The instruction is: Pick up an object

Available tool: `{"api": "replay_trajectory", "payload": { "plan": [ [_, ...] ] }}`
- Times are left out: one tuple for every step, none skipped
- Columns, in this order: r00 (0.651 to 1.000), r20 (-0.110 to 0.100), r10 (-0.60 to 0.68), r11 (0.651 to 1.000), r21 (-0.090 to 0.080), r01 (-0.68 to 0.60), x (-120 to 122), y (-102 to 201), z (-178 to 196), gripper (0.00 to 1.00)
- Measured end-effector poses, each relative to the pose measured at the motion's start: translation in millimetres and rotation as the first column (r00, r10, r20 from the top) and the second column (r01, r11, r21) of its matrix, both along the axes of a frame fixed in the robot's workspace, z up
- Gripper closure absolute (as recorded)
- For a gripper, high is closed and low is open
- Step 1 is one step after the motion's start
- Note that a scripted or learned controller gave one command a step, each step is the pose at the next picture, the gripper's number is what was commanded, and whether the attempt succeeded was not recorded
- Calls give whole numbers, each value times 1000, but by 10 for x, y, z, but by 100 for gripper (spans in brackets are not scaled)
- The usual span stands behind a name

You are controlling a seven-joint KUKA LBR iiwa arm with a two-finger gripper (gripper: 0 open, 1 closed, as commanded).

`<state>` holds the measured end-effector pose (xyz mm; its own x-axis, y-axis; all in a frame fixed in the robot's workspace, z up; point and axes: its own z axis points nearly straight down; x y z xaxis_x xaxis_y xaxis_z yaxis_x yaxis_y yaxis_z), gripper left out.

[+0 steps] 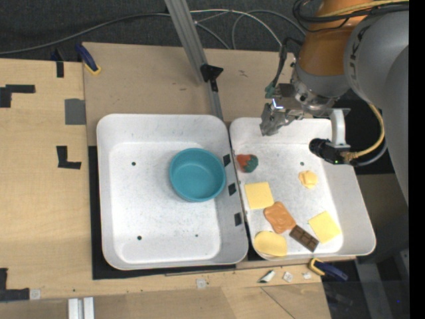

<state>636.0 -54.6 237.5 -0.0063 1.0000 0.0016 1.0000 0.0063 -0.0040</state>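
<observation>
- The left bin (119,178) holds a teal bowl (196,173), upright, toward the bin's right side and a little far of its middle.
- A slanted metal post (189,35) rises from the bench just far of the gap between the two bins.
- The right bin (352,205) carries a scatter of small things. At its left edge, just beside the divide, lies a small red and green piece (248,163).
- Nearer, a pale yellow square (259,195) lies flat; just near and right of it sits an orange-brown piece (279,217), and at the near edge a yellow rounded piece (271,244).
- A dark brown bar (304,237) lies just beside the orange-brown piece, with a second yellow square (325,226) to its right.
- A small yellow bit (307,178) sits apart, toward the bin's middle right.
- The gripper (271,126) hangs over the far left corner of the right bin, well apart from the objects; nothing shows between its tips, and whether they stand wide or narrow cannot be told.
</observation>
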Motion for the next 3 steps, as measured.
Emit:
{"api": "replay_trajectory", "payload": {
  "plan": [
    [1000, 0, 0, 1000, 0, 0, -94, 513, -131, 100],
    [1000, 1, 0, 1000, 0, 0, -124, 1044, -209, 100],
    [1000, 2, 1, 1000, 0, -1, -157, 1530, -138, 100]
  ]
}}
